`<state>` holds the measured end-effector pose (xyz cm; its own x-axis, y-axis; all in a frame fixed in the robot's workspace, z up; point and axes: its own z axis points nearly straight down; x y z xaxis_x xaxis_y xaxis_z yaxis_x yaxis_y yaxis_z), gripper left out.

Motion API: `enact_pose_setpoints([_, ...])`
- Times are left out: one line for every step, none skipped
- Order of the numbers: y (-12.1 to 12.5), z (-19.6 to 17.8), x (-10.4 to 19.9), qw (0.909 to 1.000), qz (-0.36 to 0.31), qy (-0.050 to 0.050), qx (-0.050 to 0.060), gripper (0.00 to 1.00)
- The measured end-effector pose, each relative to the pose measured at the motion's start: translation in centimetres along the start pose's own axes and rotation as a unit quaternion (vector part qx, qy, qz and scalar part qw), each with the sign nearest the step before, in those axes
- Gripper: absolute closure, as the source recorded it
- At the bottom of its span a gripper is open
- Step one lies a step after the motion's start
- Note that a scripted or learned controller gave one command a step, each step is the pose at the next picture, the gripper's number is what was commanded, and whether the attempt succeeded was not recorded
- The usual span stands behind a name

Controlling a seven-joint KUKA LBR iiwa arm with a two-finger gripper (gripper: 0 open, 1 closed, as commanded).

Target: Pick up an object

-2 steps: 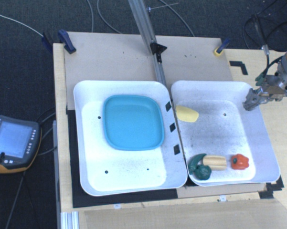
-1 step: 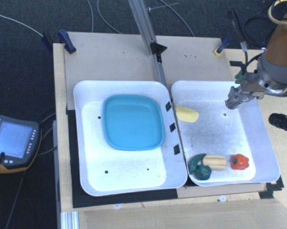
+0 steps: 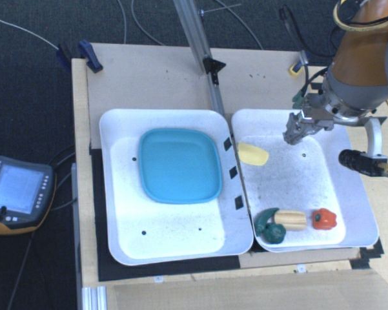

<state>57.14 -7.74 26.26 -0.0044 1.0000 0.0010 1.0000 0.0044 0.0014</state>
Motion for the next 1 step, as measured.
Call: enact_pose_setpoints([0.85, 0.06, 6.05, 1.0000, 0.000, 0.000, 0.000, 1.00])
